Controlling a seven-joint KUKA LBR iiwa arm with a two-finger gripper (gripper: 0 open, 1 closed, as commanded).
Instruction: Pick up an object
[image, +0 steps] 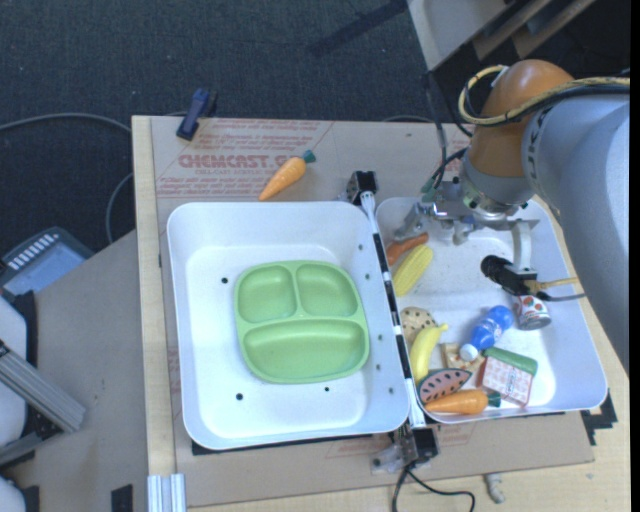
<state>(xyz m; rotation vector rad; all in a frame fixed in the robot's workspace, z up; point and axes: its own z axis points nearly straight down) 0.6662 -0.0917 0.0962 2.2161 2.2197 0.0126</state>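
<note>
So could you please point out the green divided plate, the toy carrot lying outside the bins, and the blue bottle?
green divided plate (300, 322), camera view, ridge between its compartments
toy carrot (282, 177), camera view, middle of its orange body
blue bottle (491, 329), camera view, its blue side

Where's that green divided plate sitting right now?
The green divided plate lies in the middle of the left white bin, away from the toy food in the right bin.

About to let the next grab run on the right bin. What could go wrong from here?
The toys in the right bin lie packed: the banana, bottle and small box touch or nearly touch, so a grab may catch two or slip. The corn lies against the bin's left wall, leaving little finger room. A carrot lies outside both bins.
</note>
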